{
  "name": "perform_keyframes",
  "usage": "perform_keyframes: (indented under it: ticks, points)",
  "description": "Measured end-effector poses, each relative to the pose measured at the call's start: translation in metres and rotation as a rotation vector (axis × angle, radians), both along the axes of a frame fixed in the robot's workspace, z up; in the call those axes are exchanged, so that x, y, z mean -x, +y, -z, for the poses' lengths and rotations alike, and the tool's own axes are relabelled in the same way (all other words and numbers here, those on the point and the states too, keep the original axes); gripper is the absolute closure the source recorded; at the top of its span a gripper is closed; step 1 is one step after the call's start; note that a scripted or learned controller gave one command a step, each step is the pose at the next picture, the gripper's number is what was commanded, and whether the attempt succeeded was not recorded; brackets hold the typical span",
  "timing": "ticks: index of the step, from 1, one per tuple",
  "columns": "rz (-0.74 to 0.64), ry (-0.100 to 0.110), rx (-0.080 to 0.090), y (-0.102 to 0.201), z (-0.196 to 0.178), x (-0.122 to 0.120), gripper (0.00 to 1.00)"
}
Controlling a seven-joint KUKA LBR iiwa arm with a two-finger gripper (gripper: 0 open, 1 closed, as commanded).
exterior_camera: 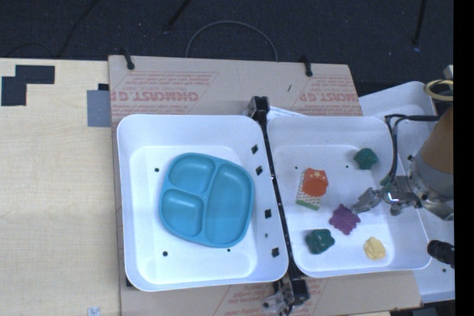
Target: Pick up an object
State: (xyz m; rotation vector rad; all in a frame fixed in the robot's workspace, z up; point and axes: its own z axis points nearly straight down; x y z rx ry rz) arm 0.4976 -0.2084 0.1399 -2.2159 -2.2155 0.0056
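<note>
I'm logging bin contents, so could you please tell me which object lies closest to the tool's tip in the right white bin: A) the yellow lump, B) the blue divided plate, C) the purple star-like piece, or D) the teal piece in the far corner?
C: the purple star-like piece lies just beside the tool, nearer than anything else in the right white bin.
</note>
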Motion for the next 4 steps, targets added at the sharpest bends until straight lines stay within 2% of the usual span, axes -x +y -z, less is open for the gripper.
perform_keyframes:
  ticks: [1, 2, 4]
  points:
    - [0.001, -0.006, 0.001, 0.001, 0.051, -0.001, 0.0]
    - [0.003, -0.007, -0.001, 0.0, 0.038, -0.001, 1.0]
    - [-0.002, -0.01, 0.004, 0.006, -0.052, 0.0, 1.0]
